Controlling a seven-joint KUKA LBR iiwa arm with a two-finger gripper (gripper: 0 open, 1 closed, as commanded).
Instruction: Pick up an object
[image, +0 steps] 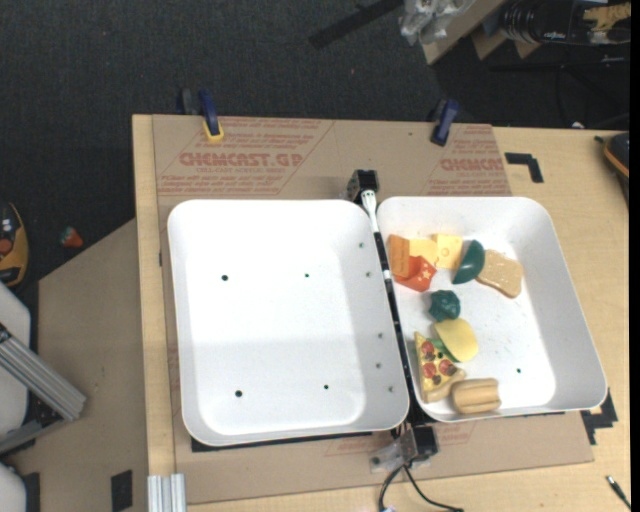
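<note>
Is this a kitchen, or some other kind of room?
Probably a robot test bench, not a kitchen. Two white bins sit on a cardboard sheet held by clamps, and the food in the right bin looks like toys.

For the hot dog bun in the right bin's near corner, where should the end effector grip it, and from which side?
Probably straight from above, closing across the short width of the hot dog bun at mid-length. It lies flat, long axis roughly left-right; the pizza slice touches its left end and the right bin wall sits close in front.
</note>
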